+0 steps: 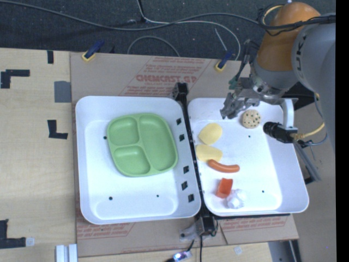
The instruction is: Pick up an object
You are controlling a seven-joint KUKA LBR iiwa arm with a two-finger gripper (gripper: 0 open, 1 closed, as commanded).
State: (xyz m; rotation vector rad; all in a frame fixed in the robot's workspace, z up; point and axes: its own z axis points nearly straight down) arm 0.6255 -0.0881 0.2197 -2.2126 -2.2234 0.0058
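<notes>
Approach step underway: claw [232,109] hanging over right bin [272,162], near far rim, holding nothing; fingers' spread, cannot tell. Cookie [251,119] lying just beside it. Next move calling for shifting over cookie, then descending.

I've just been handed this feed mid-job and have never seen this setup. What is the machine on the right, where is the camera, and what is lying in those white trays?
You are looking down at a slant from one fixed camera above a bench. The grey machine with the orange band is a robot arm reaching in from the right; its gripper hangs over the far part of the right bin. I cannot tell whether it has hold of anything.

Two shallow white bins sit side by side. The left bin holds a green divided plate. The right bin holds small toy-like items: a round speckled cookie just beside the gripper, two yellow pieces, an orange-red sausage shape, a red block and a small white lump.
</notes>
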